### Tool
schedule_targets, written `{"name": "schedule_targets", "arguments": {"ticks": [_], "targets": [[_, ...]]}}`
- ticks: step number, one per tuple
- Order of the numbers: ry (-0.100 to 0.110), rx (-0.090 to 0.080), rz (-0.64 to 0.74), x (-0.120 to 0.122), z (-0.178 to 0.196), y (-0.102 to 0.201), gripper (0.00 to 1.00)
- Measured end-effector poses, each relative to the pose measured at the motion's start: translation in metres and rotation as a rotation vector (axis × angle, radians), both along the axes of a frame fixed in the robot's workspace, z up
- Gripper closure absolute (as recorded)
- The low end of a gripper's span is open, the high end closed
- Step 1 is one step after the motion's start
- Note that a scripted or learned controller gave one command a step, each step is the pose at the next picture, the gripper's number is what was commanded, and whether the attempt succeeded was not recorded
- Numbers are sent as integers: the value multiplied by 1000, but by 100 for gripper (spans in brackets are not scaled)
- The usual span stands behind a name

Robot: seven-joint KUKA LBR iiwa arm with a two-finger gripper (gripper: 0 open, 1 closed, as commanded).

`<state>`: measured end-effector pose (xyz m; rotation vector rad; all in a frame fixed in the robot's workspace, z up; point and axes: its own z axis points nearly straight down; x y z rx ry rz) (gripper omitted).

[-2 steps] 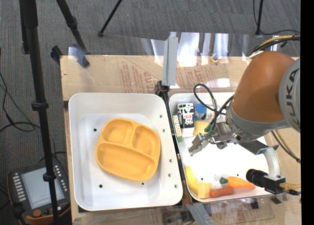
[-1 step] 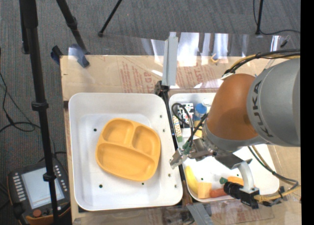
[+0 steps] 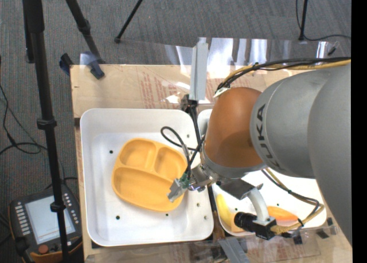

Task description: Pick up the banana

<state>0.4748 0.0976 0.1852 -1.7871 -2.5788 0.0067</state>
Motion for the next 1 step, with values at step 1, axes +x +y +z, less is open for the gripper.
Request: {"name": "schedule_targets", "arguments": {"ticks": [1], "targets": [[5,-1,-4,0,7,-2,100]]}}
